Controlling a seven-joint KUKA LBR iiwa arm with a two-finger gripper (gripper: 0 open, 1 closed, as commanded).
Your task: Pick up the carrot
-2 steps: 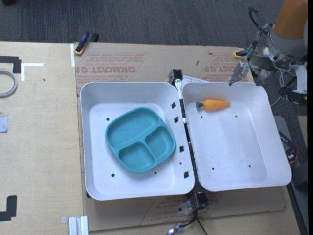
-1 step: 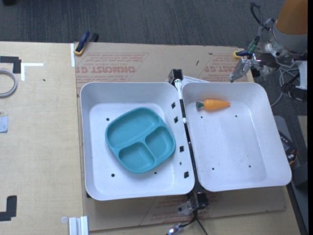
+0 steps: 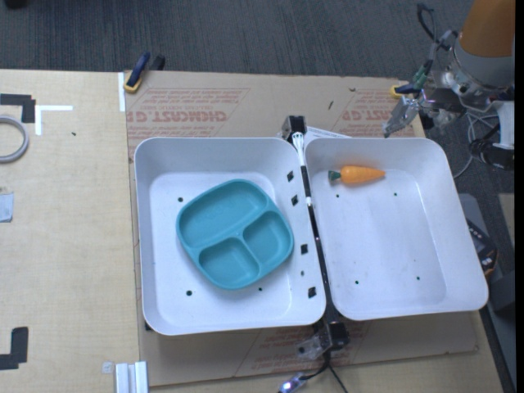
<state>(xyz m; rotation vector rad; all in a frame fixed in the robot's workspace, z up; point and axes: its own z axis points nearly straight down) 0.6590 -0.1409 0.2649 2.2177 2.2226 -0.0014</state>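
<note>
A blue and yellow tool lies near the far edge of the tabletop, left of the bins. A sheet of cardboard printed in red underlies both bins. The left bin holds a teal divided plate with three compartments, sitting near the bin's middle. Black clips run along the seam where the two bins meet. In the right bin, the carrot lies on its side close to the far wall and toward the far-left corner, its green top pointing at the seam and its orange tip pointing right. The end effector hangs beyond the right bin's far edge, above the cardboard and well apart from the carrot; whether it is spread or closed cannot be made out, and nothing shows in its grasp.
</note>
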